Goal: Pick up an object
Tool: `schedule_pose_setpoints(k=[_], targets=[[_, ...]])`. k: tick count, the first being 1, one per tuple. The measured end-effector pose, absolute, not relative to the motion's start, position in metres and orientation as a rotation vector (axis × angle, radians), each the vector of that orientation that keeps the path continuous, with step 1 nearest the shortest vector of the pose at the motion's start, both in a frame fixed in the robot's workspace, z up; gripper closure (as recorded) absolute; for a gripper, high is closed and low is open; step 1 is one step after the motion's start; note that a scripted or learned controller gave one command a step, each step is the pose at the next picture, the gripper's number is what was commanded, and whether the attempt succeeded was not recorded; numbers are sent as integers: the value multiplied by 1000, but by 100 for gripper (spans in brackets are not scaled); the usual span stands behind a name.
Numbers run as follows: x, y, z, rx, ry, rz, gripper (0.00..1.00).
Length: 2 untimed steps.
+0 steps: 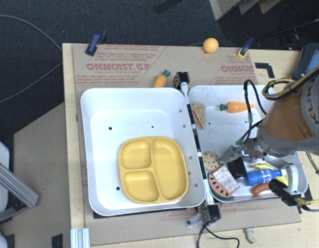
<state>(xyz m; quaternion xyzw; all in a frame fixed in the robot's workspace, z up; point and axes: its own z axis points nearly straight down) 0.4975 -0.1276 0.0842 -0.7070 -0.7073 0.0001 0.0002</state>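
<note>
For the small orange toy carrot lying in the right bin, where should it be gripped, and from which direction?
Grip the small orange toy carrot across the middle of its orange body, coming straight down from above. It lies flat and roughly lengthwise left to right on the floor of the right white bin, green top at its left end. Its narrow width suits two fingers, and bare floor surrounds it, though the bin's far wall is fairly near.

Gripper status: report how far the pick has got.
Done: the arm has reached into the right bin, with the gripper low among the clutter beside the blue bottle. In hand: nothing visibly between its fingers. Left: closing on an object and lifting it; the toy carrot lies untouched, and the yellow tray sits in the left bin.
</note>
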Motion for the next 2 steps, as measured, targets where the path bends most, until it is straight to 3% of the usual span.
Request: schedule_pose_setpoints(k=[1,2], targets=[[498,-128,94,-2224,-2221,0,100],[523,-61,221,-2220,-2224,-3,100]])
